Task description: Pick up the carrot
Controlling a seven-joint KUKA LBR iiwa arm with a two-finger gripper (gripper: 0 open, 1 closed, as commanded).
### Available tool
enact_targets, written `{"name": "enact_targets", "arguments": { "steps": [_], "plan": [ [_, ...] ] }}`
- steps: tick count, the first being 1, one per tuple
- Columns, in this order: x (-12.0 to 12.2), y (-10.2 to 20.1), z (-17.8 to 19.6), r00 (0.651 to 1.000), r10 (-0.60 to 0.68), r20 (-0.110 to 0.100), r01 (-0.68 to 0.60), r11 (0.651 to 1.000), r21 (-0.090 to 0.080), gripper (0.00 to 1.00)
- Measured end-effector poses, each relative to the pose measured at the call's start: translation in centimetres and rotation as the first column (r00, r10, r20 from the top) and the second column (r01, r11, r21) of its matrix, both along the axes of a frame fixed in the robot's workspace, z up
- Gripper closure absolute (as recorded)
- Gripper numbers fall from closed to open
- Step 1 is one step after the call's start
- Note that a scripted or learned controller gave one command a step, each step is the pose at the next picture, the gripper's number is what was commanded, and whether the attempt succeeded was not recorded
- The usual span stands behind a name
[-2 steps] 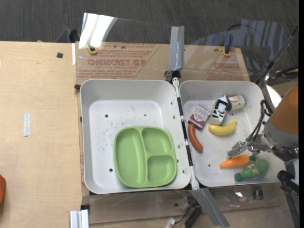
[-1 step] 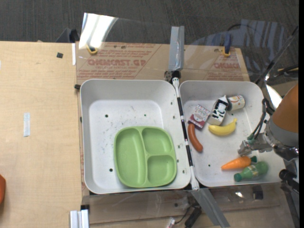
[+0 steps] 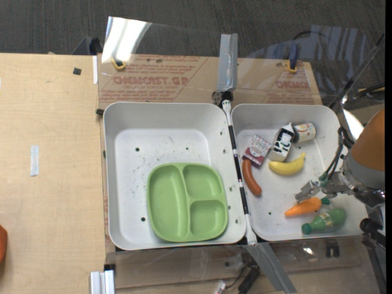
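Carrot (image 3: pixel 302 207): lies flat in the right bin (image 3: pixel 278 225), toward 5 o'clock of its floor, long axis running roughly 8 to 2 o'clock, green top at the 2 o'clock end.
Gripper (image 3: pixel 310 190): at the carrot's 1 o'clock, just above its leafy end; the metal tips look close to the carrot, but nothing sits between them; whether they are apart or together I cannot tell.
Arm (image 3: pixel 367 158): enters from 3 o'clock, orange band over the bin's right wall.
Neighbours: green bottle (image 3: pixel 323 220) just beside the carrot at 5 o'clock; banana (image 3: pixel 288 165) at 11 o'clock, apart; sausage (image 3: pixel 252 177) at 9 o'clock, well apart.
Left bin (image 3: pixel 122 164): holds a green tray (image 3: pixel 187 202); not involved.
Step in hand: likely lining up for the grasp.
How to do it well: centre over the orange body, not the leafy end; set the fingers across the short axis, at 11 and 5 o'clock; keep the 5 o'clock finger off the bottle.
Risk: a grip near the tapered end may slip or roll the carrot toward the bottle.
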State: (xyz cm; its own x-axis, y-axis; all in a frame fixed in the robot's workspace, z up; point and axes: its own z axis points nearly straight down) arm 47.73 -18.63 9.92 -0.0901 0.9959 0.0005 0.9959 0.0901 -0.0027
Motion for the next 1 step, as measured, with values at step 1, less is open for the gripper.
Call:
{"name": "enact_targets", "arguments": {
  "steps": [1],
  "plan": [
    [0.04,-0.04,0.85,1.000,0.001,0.000,-0.001,1.000,-0.001,1.00]
  ]
}}
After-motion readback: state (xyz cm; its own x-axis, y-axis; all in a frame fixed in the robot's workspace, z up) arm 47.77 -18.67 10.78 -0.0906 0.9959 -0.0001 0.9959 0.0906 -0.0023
